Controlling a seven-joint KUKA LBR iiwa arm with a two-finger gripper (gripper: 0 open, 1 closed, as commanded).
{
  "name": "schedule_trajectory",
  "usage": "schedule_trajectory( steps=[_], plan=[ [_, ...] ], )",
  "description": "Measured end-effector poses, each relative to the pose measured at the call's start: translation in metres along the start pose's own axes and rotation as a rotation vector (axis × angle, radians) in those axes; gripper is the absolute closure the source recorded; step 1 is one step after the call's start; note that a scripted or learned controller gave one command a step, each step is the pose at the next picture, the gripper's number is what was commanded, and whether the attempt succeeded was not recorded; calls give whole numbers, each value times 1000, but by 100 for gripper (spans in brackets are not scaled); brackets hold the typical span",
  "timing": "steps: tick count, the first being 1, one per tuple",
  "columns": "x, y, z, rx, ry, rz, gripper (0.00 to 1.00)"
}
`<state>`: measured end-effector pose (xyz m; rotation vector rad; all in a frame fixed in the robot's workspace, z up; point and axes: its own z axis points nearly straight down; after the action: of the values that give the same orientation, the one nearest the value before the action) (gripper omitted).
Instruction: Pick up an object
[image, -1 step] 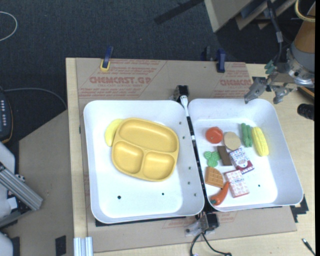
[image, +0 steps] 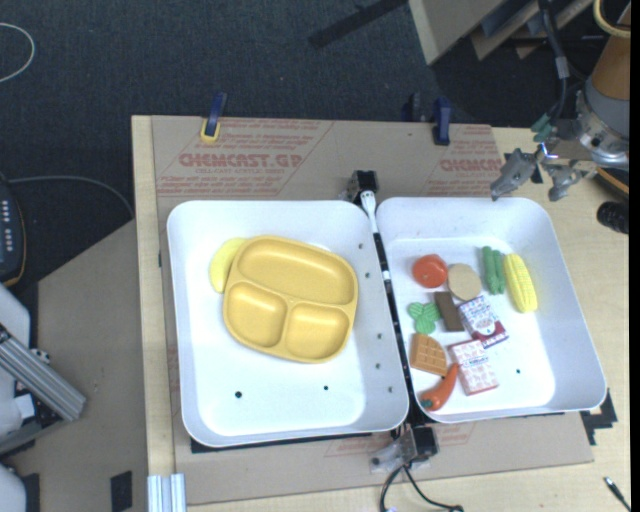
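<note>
Several toy foods lie clustered in the right bin (image: 560, 250), the corn (image: 519, 281) nearest, lengthwise toward the bin's far edge, below the gripper (image: 535, 172) hanging over that rim. Its fingers look spread and empty, I think. Yellow tray (image: 289, 297) fills the left bin (image: 200, 340).

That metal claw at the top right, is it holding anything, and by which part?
Nothing is held. The end effector hangs open above the far rim of the right bin, with no object between its fingers; the toy food lies untouched below.
</note>
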<state>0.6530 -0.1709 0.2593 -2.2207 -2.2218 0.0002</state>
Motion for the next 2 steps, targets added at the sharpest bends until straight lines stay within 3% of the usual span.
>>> schedule_trajectory(
  steps=[2],
  plan=[
    [-1, 10, 92, 5, 0, -1, 0]
  ],
)
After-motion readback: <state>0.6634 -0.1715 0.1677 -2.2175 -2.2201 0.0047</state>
